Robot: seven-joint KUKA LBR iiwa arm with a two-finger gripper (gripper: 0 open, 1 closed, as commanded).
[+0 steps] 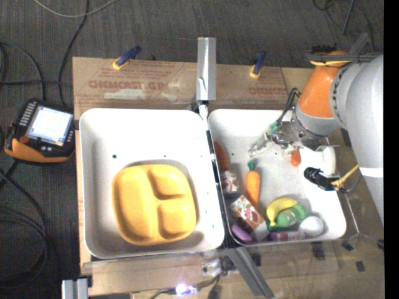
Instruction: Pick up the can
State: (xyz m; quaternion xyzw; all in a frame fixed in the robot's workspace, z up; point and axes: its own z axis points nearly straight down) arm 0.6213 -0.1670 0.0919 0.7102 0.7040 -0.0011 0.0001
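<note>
The can is small, with a red and white label. It lies against the left wall of the right bin, just left of a carrot. My gripper hangs over the upper middle of that bin, up and to the right of the can and well apart from it. It stands open with nothing between its fingers. The grey arm with its orange band reaches in from the right.
Around the can lie an orange-red piece, a printed box, a banana, a green fruit, a purple item and a white one. A yellow divided plate fills the left bin.
</note>
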